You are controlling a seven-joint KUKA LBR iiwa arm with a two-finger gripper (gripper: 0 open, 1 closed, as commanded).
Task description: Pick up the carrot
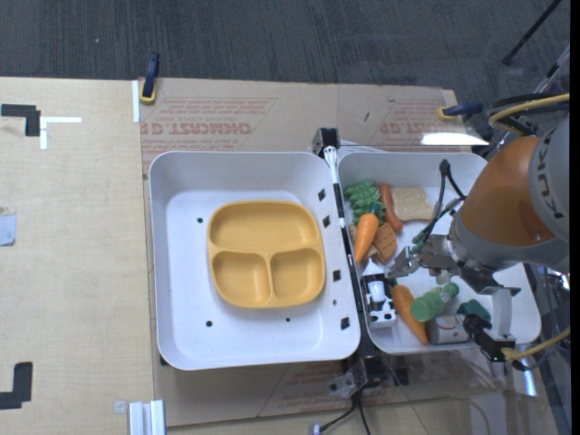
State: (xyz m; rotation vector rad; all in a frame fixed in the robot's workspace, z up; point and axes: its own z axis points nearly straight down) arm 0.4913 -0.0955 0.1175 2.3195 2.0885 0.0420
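You can't read the arm (507,198) whole: the frame's right edge cuts it off, and its wrist covers much of the right bin (399,157) floor. A second carrot (408,314) lies partly under the gripper (412,256) (its top end hidden). The small grey item (446,331) beside it is too blurred to identify.

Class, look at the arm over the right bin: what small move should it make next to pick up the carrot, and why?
Probably lower the tool toward the nearer carrot. The tool hangs over the right bin, and that carrot lies just below it in the view, against the green toy.
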